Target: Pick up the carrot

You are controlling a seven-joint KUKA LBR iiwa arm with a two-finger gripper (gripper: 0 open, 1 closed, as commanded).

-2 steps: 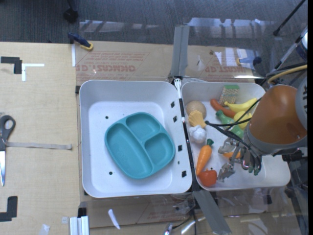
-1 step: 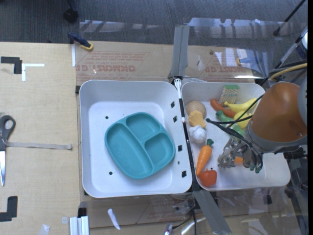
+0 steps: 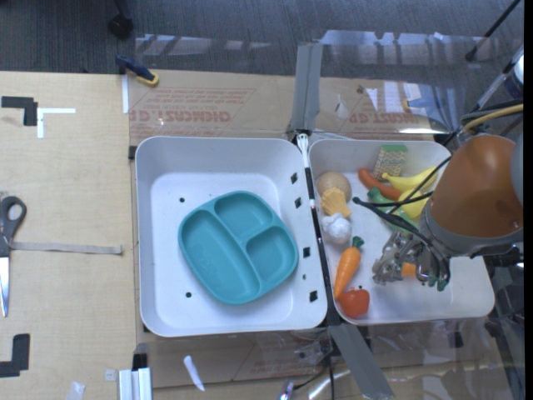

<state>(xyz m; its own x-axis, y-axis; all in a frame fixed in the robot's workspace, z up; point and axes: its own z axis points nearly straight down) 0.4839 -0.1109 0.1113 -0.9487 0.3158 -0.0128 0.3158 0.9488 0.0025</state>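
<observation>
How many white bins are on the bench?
2. The left bin holds a teal divided plate. The right bin holds toy food, including the carrot near its left wall, with the gripper over it.

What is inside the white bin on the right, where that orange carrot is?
The right bin holds the carrot, a red tomato, garlic, a banana and other toy foods. The gripper hangs over them. The arm's orange band covers the bin's right part, so anything beneath is hidden.
</observation>
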